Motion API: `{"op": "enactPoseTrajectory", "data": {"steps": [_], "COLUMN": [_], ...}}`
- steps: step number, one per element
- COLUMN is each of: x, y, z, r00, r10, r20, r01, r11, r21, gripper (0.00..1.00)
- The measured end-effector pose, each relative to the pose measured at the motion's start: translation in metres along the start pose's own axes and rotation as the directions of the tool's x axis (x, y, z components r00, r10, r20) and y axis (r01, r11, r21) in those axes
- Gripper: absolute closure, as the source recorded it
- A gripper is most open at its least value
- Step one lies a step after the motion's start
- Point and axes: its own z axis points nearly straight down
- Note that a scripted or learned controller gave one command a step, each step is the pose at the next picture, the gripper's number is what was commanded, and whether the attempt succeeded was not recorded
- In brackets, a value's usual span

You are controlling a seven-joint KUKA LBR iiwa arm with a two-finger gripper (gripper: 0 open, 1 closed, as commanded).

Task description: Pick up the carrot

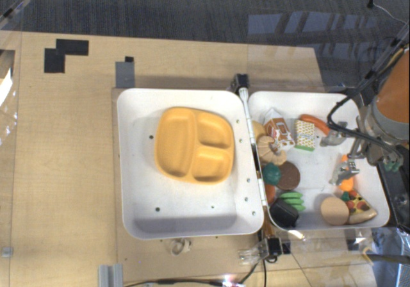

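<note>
One carrot (314,123) lies near the back of the right bin (320,97), beside a snack box (305,134). Whether the gripper (346,173) is spread, I cannot tell; it hangs nearer the front, so it should move back over the carrot, then drop straight down

The arm (392,97) is cut off by the right edge, and the end effector (346,170) hides its fingers' spread
</note>
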Motion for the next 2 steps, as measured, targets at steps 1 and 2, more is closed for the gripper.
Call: {"op": "enactPoseTrajectory", "data": {"steps": [1, 2], "x": [-0.062, 0.004], "y": [-0.04, -0.034], "z": [0.09, 0.09], "r00": [0.935, 0.917], "r10": [-0.356, -0.397], "r20": [0.015, 0.023], "r01": [0.356, 0.397], "r11": [0.935, 0.918], "r21": [0.009, 0.017], "gripper": [0.0, 0.0]}}
